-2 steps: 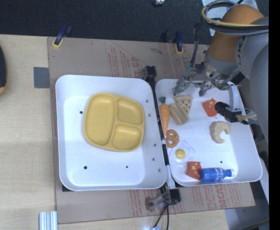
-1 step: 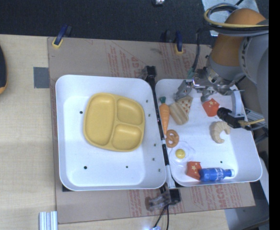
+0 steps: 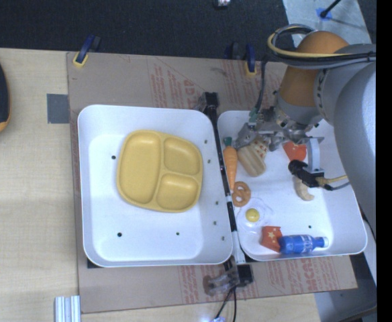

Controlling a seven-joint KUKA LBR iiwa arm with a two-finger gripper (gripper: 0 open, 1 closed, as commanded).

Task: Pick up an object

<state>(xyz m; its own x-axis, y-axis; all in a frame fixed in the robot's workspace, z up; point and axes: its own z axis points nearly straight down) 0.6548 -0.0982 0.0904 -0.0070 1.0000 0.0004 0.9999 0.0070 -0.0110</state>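
Looming over the right bin (image 3: 344, 237), the arm's gripper (image 3: 266, 139) is hovering just above a tan ridged toy (image 3: 252, 159), carrot (image 3: 230, 167) lengthwise just leftward, grip state hidden.

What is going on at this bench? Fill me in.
A grey robot arm with an orange band reaches into the right bin, its end effector low over the bin's far end, right above a tan ridged item. Beside that lie a carrot, a pretzel, a small yellow piece and a blue bottle. The left bin holds a yellow divided plate. Nothing looks lifted yet.
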